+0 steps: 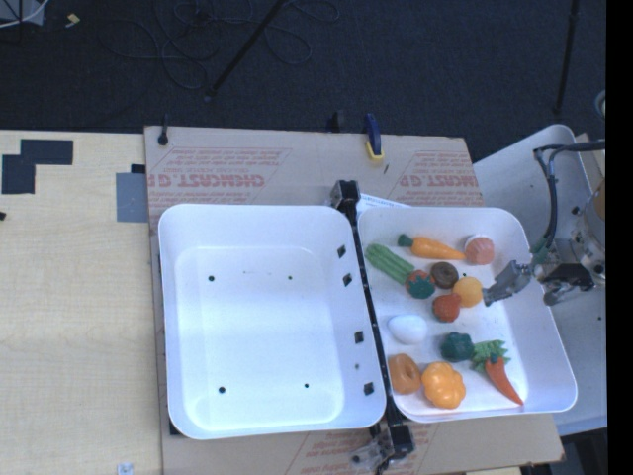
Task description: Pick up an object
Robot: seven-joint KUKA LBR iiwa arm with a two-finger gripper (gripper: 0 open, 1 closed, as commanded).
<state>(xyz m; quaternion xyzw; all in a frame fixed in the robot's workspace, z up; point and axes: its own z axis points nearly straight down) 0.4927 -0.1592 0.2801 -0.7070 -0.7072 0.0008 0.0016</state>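
Note:
The right white bin (539, 389) holds several toy foods: an orange carrot (435, 248), a pink-orange ball (480, 250), a green ridged vegetable (391, 263), a brown doughnut (445, 274), a yellow-orange fruit (468, 291), a red tomato (446, 308), a white egg (406, 329), dark green broccoli (456, 345), a second carrot with leaves (499, 372), a tan ring (404, 372) and an orange pepper (443, 385). My gripper (535, 284) hangs over the bin's right edge, open, with nothing between its fingers. Its left finger (505, 283) ends just right of the yellow-orange fruit.
The left white bin (259, 228) lies beside the right one, and black clips (359, 337) sit along the shared wall. Both rest on cardboard (247, 171) on the wooden bench. A cable (550, 181) loops above the gripper at the right.

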